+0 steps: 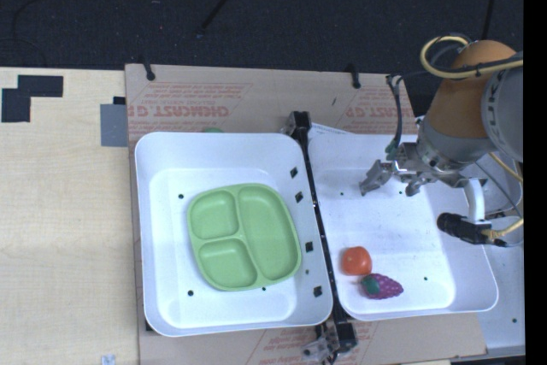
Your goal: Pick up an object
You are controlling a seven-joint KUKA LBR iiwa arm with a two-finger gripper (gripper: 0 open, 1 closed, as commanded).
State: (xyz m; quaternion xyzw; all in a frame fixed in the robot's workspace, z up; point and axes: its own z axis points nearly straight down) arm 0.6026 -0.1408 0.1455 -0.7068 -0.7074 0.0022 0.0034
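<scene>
White plastic makes up both shallow bins on the cardboard-lined bench (214, 103), and from the one fixed camera we look down on them at a slant. In the left-hand bin (162, 175) lies a pale green plastic plate with three compartments (244, 235), flat and roughly centred, with nothing on it that we can make out.

The right-hand bin (461, 286) holds the likely targets. A small round orange-red toy fruit (356, 260) sits near the bin's front left corner, and touching or just beside it, toward the front, lies a purple toy grape bunch with a green stem end (380, 286).

Reaching in from the right, the grey arm with its orange band (466, 98) carries the metal two-finger gripper (391, 177) over the back half of that bin, well apart from both toys. We see the fingers (373, 181) spread, with nothing between them, so we judge the pick has not begun.

As for what might go wrong: the two toys lie so close together that a descent aimed at one could nudge the other, or close on both and drop them. They also sit near the bin's sloped wall and the black divider (312, 218) between the bins, so a finger could catch the wall before closing. The round fruit may roll from a poorly centred pinch.
</scene>
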